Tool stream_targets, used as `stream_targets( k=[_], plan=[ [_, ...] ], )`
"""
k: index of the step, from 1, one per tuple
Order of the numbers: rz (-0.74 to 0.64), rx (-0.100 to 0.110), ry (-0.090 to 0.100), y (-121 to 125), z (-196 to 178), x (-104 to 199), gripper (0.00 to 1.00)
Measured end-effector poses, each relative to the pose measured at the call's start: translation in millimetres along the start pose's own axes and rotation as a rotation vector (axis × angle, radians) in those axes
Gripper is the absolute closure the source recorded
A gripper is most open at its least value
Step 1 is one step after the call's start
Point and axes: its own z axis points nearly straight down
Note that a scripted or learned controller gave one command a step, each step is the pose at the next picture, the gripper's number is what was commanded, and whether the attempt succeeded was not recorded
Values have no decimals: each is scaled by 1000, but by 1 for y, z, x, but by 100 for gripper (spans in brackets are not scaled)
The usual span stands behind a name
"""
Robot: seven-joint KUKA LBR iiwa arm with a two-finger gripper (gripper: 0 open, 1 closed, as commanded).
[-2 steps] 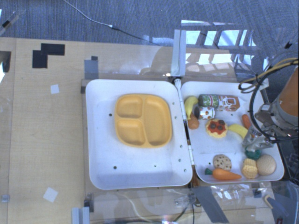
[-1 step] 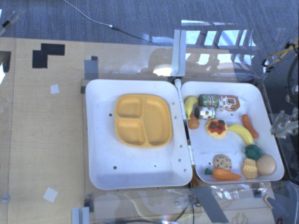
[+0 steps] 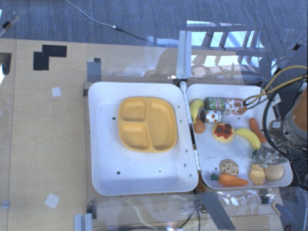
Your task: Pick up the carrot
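A: Where's the carrot (image 3: pixel 233 180)?

B: In the right bin (image 3: pixel 211 148), down at about 6 o'clock, close to the front wall. It lies flat, thick end to the left, tip toward 3 o'clock. A cookie (image 3: pixel 228 166) sits just above it and a corn piece (image 3: pixel 257 174) just off its tip.

A: And the gripper (image 3: pixel 266 154)?

B: It hangs over the same bin at about 4 o'clock, at the right edge, above the corn and a bread roll (image 3: pixel 274 172). It's up and to the right of the carrot, not touching it. Whether the fingers are open or closed I can't tell; the metal end is too blurred.

A: What else is in that bin?

B: A banana (image 3: pixel 248 136) near the centre, a small pizza (image 3: pixel 223 132) to its left, a sausage (image 3: pixel 256 130) at 3 o'clock, and a can (image 3: pixel 224 104) lying on its side at 12 o'clock. A second banana (image 3: pixel 195 109) runs along the left wall at about 10 o'clock.

A: The left bin (image 3: pixel 103 143)?

B: It holds a yellow tray (image 3: pixel 147 124) with three compartments, set slightly toward 12 o'clock from centre.
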Motion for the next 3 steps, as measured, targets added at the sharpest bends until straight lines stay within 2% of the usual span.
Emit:
stream_targets(
  k=[1, 2, 3],
  plan=[
    [168, 19, -1, -4, -77, 0, 100],
    [276, 17, -2, -5, -103, 0, 100],
    [8, 5, 0, -24, 10, -11, 100]
  ],
)
